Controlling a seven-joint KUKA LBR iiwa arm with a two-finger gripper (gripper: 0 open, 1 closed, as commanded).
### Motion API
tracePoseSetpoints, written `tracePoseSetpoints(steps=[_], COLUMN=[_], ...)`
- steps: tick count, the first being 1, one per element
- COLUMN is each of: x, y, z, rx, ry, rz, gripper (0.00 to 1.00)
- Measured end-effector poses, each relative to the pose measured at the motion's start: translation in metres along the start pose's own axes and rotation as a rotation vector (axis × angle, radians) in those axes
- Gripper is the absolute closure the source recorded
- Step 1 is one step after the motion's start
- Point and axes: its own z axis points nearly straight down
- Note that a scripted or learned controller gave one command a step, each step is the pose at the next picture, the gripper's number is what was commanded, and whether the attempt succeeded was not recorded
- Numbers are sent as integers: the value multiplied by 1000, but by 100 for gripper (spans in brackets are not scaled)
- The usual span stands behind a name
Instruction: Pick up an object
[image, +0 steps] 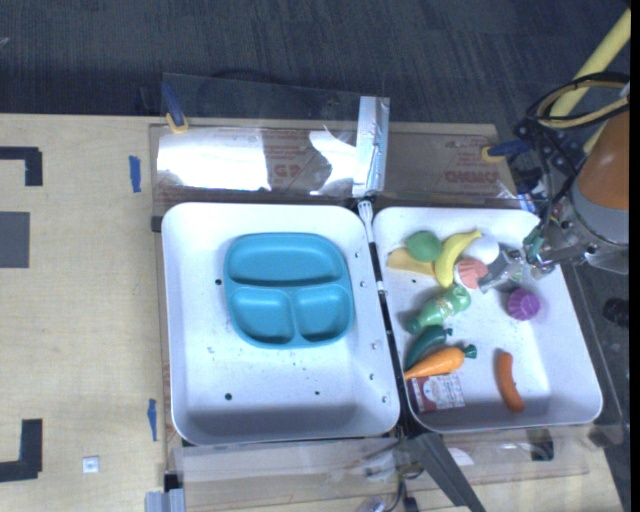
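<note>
Gripper (500, 268): you see it low over the right bin's upper part, beside the pink toy; finger state cannot be determined.
Pink toy (470, 270): lies in the right bin (570, 400), just beside the banana (452, 252).
Purple toy (522, 303): near the gripper, apart from it.
Left bin (190, 330): holds a blue tray (288, 287).

Left bin (190, 300) holding a blue divided tray (288, 287); wooden bench (75, 300) with black markers (28, 166); clear panel (265, 150) behind.
</note>
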Motion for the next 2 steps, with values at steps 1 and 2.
tracePoseSetpoints(steps=[1, 2], x=[34, 44], y=[69, 113], z=[69, 31], rx=[9, 5], ry=[4, 2], rz=[184, 357], gripper=[0, 0])
